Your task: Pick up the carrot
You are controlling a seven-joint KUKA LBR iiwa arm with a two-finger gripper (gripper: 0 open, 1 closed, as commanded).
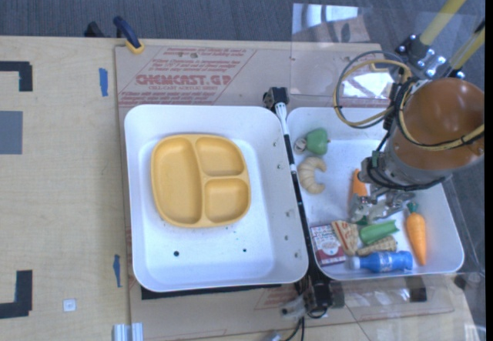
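Camera view, end effector (375, 207) fingertips obscured, carrot (417, 236) beside

tray (202, 181) in left bin (146, 255), carrot (417, 234) in right bin (451, 255) (far right)

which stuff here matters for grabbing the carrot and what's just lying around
For the job:
carrot, at the right bin's right side
gripper, over the right bin's middle

Lying about:
croissant
green pepper
blue bottle
pizza slice
yellow divided tray in the left bin
right bin
left bin
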